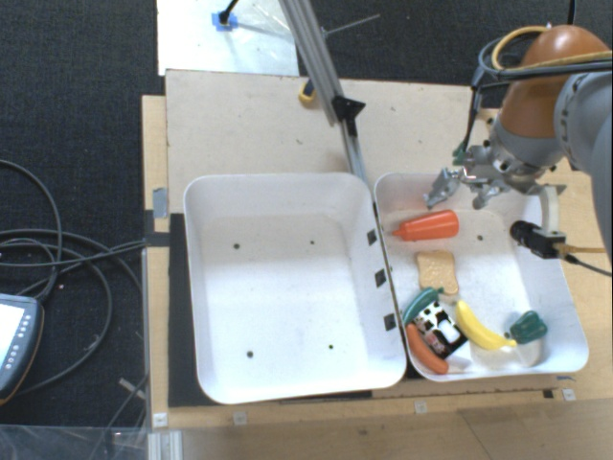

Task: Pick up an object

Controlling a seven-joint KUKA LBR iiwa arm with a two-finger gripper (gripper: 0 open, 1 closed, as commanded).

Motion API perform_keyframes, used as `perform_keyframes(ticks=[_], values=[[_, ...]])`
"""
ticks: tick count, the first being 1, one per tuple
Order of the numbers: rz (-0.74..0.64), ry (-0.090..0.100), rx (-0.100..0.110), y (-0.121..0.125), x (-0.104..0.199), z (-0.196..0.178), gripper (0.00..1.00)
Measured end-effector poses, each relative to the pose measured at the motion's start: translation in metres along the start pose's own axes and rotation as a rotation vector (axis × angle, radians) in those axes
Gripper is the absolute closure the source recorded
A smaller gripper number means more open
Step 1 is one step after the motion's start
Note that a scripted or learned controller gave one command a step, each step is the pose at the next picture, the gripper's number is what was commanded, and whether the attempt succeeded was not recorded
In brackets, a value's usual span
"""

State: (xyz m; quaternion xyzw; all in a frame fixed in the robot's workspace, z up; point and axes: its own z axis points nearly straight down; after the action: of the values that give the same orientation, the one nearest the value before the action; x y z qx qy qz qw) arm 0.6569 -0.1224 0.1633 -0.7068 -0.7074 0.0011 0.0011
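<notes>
My gripper (462, 192) hangs over the back of the right bin (490, 257), its fingers spread open with nothing between them. Just in front of it, slightly to the left, an orange carrot (428, 225) lies on the bin floor. Further forward lies a tan slice of bread (438, 271). At the front of the bin are a yellow banana (482, 329), a green piece (527, 328), a black-and-white item (440, 324), a teal piece (419, 305) and a red sausage-like piece (427, 349), crowded together.
The left bin (278, 188) stands beside the right one, sharing a divider wall (381, 276). A slanted grey pole (316, 46) crosses the back of the bench. Cables and a pendant (14, 338) lie on the floor at left.
</notes>
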Motion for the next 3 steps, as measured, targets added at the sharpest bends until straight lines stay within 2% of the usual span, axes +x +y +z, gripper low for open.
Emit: perform_keyframes(ticks=[1,2,3], values=[[0.001,0.003,-0.010,-0.006,0.002,0.052,0.00],[-0.001,-0.001,-0.023,-0.002,0.000,0.036,1.00],[-0.005,-0.001,-0.010,-0.006,0.008,-0.015,1.00]])
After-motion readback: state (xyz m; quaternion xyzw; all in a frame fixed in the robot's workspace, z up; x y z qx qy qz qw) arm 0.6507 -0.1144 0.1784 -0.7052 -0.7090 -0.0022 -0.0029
